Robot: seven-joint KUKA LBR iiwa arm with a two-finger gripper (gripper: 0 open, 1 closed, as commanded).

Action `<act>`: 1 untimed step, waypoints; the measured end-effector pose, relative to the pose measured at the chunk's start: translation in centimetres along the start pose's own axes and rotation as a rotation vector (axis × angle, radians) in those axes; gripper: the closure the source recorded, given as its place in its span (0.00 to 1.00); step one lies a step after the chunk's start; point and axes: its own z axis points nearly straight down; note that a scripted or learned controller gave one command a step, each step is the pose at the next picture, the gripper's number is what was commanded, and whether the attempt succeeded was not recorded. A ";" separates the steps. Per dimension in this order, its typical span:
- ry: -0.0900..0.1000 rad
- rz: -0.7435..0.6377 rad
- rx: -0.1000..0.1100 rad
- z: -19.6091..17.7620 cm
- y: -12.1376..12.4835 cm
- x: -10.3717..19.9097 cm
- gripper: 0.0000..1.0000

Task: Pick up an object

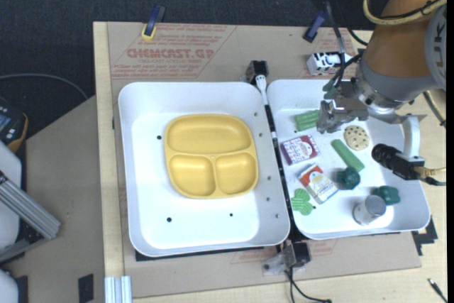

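The left bin (142, 174) holds a yellow divided plate (211, 155), lying flat near its middle. In the right bin (404, 220), a small red-and-white packet (299, 149) lies near the dividing wall, with a second packet (318, 184) and a green leaf-shaped toy (302, 201) below it. The claw (328, 121) hangs low in the upper part of this bin, just right of a small green block (306, 120); whether it is spread or pressed together I cannot tell.

The likeliest target is that green block at the bin's upper left. It looks light, stiff and plastic, probably a little slick, so pinching across its short sides seems best. Its long axis runs roughly left to right, tilted slightly upward. Further right lie a green marker-like stick (347, 155), a speckled cookie (356, 137) and a grey can (369, 209).
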 end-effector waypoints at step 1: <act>0.000 0.002 0.003 1.3 -3.1 3.5 1.00</act>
